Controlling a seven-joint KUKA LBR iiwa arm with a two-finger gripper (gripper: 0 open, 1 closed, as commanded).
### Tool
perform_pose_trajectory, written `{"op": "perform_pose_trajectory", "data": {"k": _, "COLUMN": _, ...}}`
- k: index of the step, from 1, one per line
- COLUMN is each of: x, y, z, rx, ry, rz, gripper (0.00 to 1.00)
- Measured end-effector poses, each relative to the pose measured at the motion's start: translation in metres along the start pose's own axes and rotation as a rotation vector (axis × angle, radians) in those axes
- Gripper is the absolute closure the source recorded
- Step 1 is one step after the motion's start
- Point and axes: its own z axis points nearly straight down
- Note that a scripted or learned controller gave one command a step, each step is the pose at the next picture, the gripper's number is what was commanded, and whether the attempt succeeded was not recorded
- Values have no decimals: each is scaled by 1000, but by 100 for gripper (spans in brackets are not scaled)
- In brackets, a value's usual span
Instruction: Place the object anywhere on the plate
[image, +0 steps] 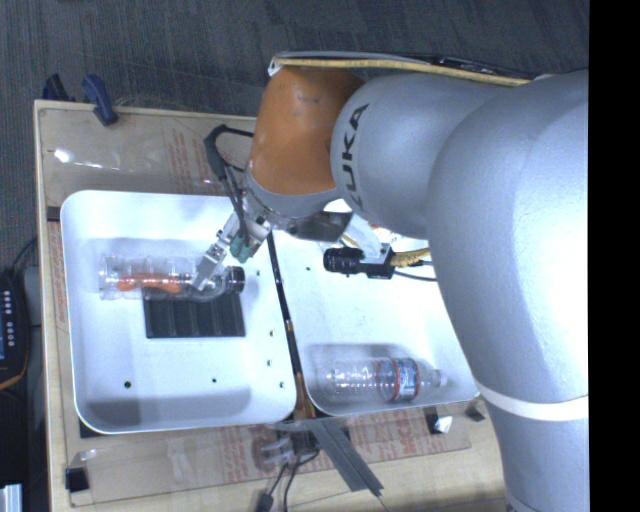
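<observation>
Nearest the camera, right bin (440, 330) holds a spare clear bottle (382, 378) w/ red label, lying flat, well apart from the work. Further back, left bin (90, 300) has the dark ribbed plate (195, 318). Task object, a clear bottle w/ orange insert (150, 277), lies on its side along the plate's far edge, touching or slightly overlapping it, can't tell which. Gripper (213, 268) sits at that bottle's cap end; open or closed can't be told, no grasp visible. To do this well: confirm grip near bottle's middle, shift toward plate centre, set down flat so it won't roll off.
</observation>
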Motion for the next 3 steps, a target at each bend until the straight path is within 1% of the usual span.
{"op": "perform_pose_trajectory", "data": {"k": 1, "x": 20, "y": 31, "z": -7, "rx": -1, "ry": -2, "rz": 13, "gripper": 0}}
{"op": "perform_pose_trajectory", "data": {"k": 2, "x": 20, "y": 32, "z": -17, "rx": -1, "ry": -2, "rz": 11, "gripper": 100}}
{"op": "perform_pose_trajectory", "data": {"k": 3, "x": 23, "y": 19, "z": -1, "rx": 0, "ry": 0, "rz": 147, "gripper": 100}}
